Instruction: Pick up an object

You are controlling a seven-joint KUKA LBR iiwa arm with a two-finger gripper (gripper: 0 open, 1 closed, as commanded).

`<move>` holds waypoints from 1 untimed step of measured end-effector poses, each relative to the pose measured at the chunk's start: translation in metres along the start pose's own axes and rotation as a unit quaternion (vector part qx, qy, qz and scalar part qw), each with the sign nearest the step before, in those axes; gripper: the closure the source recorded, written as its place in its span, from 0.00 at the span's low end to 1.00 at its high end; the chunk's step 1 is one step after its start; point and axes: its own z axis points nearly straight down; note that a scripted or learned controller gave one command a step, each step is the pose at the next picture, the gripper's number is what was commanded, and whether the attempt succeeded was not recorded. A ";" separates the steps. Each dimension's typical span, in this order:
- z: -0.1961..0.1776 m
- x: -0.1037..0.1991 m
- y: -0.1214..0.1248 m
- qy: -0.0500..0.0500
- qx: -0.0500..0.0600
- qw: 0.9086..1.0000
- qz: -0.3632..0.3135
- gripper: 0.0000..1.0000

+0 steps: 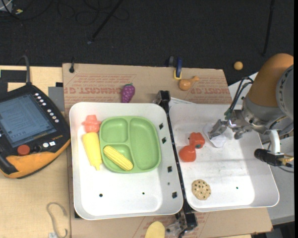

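Cookie (201, 189) in right bin (248, 195), cardboard (149, 83) lettering reversed, unreadable

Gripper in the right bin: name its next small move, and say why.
Probably a short move down and left toward the red toy. The gripper hangs over the right bin just right of that toy, with something small and pale beneath it; the cookie lies farther off.

cardboard sheet (99, 86) | red print, upside down, partly legible: "CHEMCAST GP" | repeated at right
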 end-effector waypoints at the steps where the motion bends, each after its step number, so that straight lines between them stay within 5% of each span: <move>1: 0.027 0.003 0.001 0.000 -0.001 1.000 -0.002 0.00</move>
